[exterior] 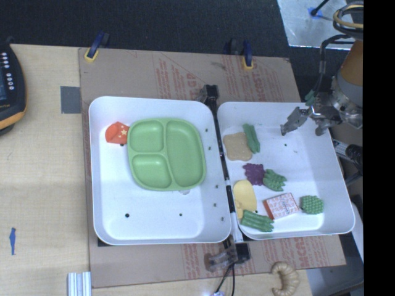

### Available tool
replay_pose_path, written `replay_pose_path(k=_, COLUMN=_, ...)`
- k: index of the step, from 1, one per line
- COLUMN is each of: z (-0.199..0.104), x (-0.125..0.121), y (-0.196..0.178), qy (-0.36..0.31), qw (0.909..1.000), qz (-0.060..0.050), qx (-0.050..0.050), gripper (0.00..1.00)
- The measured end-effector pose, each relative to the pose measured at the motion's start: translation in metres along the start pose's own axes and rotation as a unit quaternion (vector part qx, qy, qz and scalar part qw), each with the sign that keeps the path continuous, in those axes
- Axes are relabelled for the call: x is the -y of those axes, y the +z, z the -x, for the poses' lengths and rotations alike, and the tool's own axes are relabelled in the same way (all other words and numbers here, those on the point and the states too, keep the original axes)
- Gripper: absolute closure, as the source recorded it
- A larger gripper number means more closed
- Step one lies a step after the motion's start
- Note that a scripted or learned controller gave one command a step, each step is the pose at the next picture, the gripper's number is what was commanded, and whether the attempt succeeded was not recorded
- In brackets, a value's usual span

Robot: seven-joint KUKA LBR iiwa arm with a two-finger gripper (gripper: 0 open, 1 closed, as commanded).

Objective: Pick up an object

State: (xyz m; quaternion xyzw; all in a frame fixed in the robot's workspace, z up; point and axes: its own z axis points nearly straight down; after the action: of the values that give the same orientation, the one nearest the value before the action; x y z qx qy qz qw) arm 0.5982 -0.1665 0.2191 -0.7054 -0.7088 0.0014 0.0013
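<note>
We see the grey two-finger gripper (307,123) open, holding nothing | above right white bin's (336,165) far part | long green toy vegetable (251,138) lies left, apart

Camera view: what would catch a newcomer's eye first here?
The green divided plate in the left bin stands out first, with a small red toy against its left edge. Next comes the cluster of toy foods in the right bin, such as the yellow piece and purple grapes, with the hand above that bin's upper right part.
</note>
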Motion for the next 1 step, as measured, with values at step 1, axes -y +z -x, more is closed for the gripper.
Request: replay_pose_path(k=1, z=-0.032, x=-0.0181, y=0.0678, qy=-0.002, qw=1.0, qz=-0.002, qx=0.0, gripper=0.0)
